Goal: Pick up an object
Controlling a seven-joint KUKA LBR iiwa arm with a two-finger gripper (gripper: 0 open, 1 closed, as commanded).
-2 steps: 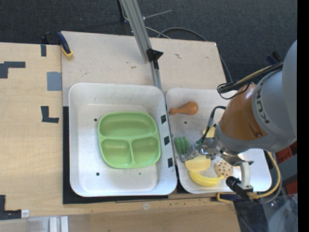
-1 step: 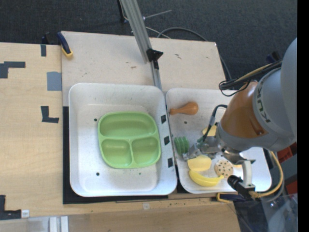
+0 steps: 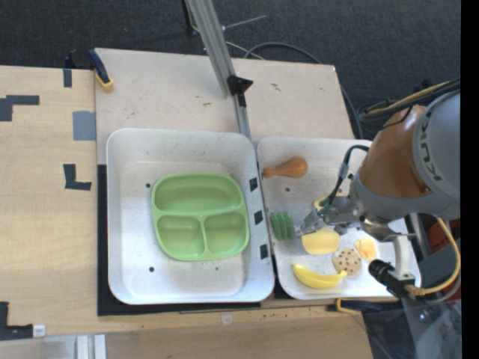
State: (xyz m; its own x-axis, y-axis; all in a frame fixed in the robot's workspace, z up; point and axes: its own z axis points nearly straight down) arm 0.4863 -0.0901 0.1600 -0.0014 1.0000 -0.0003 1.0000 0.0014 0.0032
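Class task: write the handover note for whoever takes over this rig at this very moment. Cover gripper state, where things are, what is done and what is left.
Gripper: low in the right bin, above the pale yellow piece; nothing visibly held.
Right bin also holds: orange drumstick-shaped toy, green ridged piece, banana, spotted cookie.
Left bin: green divided plate.
Done: arm reached in.
Left: grasp and lift one object.

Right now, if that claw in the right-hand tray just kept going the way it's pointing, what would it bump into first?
The gripper points toward the view's left and down into the right bin. Most likely it would first meet the green ridged piece just ahead of its tip, though depth is hard to judge from above and it might touch the bin floor instead.
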